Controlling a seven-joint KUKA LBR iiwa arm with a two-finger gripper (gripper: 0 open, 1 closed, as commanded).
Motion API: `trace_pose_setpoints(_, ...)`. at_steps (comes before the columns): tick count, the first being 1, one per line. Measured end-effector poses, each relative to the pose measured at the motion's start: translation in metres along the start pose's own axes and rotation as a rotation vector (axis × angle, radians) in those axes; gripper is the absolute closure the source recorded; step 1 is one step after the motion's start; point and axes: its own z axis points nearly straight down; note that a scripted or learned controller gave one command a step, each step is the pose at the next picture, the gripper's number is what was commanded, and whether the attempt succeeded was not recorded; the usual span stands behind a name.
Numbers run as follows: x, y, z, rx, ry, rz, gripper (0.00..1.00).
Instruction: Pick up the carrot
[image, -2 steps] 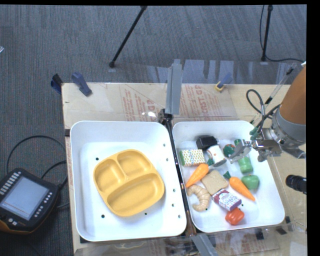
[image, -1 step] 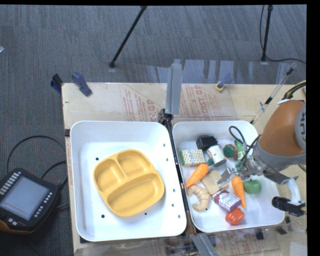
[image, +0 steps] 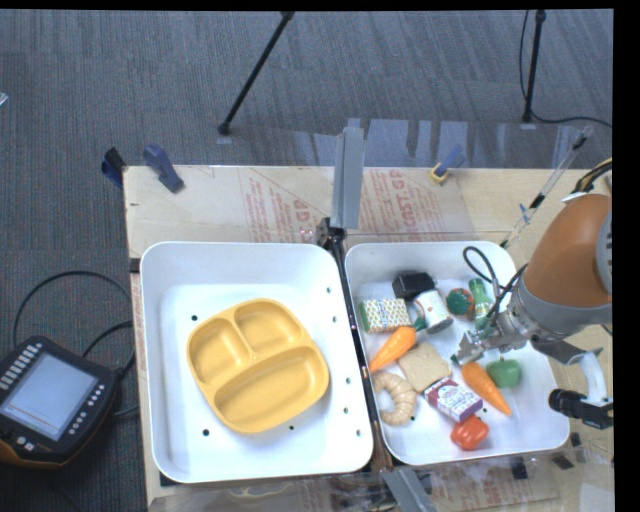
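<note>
Yellow divided plate (image: 258, 364), croissant (image: 397, 397), perhaps bread (image: 424, 368).

Right bin (image: 540, 432) crowded: 2 carrots (image: 393, 347) (image: 486, 388) hemmed by bread slice (image: 425, 367), croissant (image: 397, 397), red carton (image: 454, 401), green item (image: 506, 373). Open room over left bin (image: 165, 400) around yellow tray (image: 258, 363).

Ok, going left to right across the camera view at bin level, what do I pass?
Teach pendant → yellow divided plate in the left bin → carrot by the divider → bread slice → second carrot → green pepper.
</note>
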Motion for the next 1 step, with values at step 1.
trace_pose_setpoints(1, 0.0499, 0.0515, -0.1323, -0.017, -0.007, 0.087, 1.0)
